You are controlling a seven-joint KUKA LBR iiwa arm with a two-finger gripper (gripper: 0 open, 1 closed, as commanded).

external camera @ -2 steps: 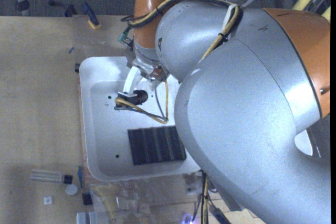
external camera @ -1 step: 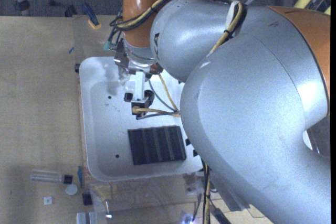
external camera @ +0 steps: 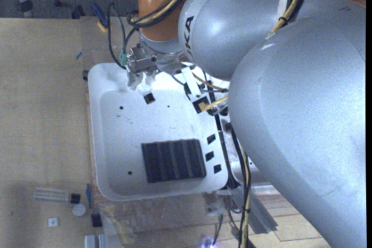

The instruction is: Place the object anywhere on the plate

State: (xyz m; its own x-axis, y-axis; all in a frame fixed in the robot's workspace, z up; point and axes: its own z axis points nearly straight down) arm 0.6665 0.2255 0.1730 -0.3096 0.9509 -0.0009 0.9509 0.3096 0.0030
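Observation:
A dark ridged rectangular plate [external camera: 173, 161] lies flat near the front of the left white bin [external camera: 107, 142]. My gripper [external camera: 138, 79] hangs over the bin's far left corner, well behind the plate and apart from it. A small black piece [external camera: 149, 97] shows just below and right of the gripper; I cannot tell whether it is held or lying on the bin floor. The arm's grey body hides the right bin.
The arm's large grey links [external camera: 279, 96] cover the right half of the view. Black cables [external camera: 116, 38] loop beside the wrist. A clear tube [external camera: 51, 194] and several small parts lie on the bench in front of the bin's left corner.

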